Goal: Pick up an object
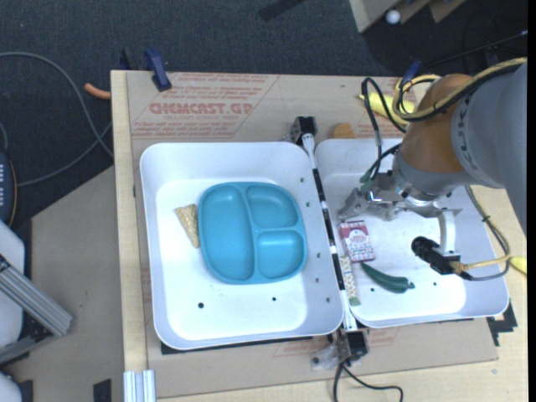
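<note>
- Two white bins side by side on the bench. Their inner walls meet along a dark strip running down the middle.
- Left bin: a blue divided plate takes up the centre. A tan wedge lies against the plate's left edge. Bare floor runs along the near side and the far-left corner.
- Right bin: crowded on the left half, with bare floor toward the near-right corner.
- A small red-and-white packet lies flat, close to the bin's left wall.
- A green pod lies just past the packet's near-right corner, at a slant. Whether the two touch is unclear.
- The arm comes in from the right, with the orange band over the far side of the right bin and the wrist pointing down.
- The gripper sits low in the right bin, just beyond the packet's far edge. No object shows in its grasp.
- Open or closed: cannot tell from this angle.
</note>
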Tool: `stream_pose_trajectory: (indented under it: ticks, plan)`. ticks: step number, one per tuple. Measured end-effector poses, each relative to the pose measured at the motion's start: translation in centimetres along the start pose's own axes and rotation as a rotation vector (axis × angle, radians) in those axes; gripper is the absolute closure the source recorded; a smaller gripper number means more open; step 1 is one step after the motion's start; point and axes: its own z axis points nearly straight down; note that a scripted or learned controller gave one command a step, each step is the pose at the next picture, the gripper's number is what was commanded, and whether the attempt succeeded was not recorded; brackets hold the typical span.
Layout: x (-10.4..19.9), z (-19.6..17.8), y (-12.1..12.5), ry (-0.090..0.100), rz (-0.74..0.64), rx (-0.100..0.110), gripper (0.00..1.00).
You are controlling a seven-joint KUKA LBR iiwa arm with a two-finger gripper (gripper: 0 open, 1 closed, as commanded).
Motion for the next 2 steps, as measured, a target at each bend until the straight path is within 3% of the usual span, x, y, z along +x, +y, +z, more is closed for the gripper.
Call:
stream_pose_trajectory:
  ticks: [1, 2]
  plan:
    - [-0.01, -1.00, 0.04, 0.000, 0.001, -0.002, 1.00]
    - [0.00, -0.99, 0.03, 0.000, 0.001, -0.002, 0.00]
